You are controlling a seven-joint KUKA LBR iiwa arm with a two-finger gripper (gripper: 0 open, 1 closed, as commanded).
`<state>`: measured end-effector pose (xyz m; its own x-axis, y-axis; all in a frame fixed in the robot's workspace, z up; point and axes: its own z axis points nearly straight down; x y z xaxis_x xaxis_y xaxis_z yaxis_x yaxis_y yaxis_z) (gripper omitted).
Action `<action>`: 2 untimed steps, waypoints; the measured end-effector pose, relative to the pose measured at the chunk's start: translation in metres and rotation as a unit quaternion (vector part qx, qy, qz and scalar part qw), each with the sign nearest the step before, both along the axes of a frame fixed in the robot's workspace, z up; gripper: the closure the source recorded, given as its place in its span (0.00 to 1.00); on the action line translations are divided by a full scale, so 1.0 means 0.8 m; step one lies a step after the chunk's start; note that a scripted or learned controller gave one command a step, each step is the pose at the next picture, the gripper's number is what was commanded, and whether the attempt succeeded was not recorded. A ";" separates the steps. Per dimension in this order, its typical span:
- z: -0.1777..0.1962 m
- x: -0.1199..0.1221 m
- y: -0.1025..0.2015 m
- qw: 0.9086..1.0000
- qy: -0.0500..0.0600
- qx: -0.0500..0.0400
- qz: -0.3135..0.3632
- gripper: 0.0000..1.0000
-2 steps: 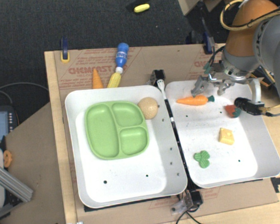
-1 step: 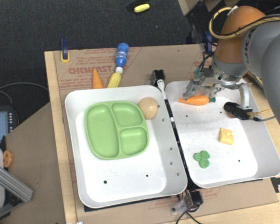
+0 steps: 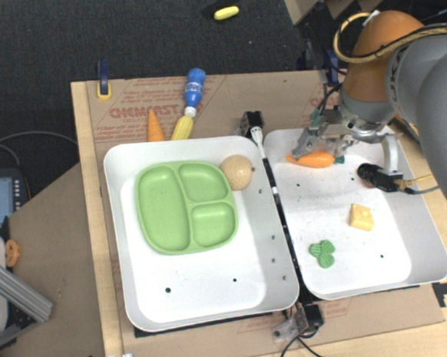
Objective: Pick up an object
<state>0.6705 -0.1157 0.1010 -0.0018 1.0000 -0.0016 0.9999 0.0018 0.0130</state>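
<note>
I see my gripper (image 3: 319, 145) low over the far end of the right bin (image 3: 384, 265), right on top of the orange carrot (image 3: 315, 159). I cannot tell if its fingers are open or closed, or if they have the carrot. Nearer me than the carrot lie a yellow cheese piece (image 3: 360, 217) and a green veggie (image 3: 322, 252).

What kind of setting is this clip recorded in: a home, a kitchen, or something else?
Most likely a robotics lab test bench, not a kitchen. A grey arm reaches over two white bins holding toy food such as a carrot and a green divided plate, with loose cables beside the bench.
</note>
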 end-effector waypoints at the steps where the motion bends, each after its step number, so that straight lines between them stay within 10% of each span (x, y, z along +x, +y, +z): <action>1: 0.000 0.000 0.000 1.000 0.000 0.000 0.000 0.00; 2: 0.014 0.001 0.000 1.000 -0.002 0.000 0.000 1.00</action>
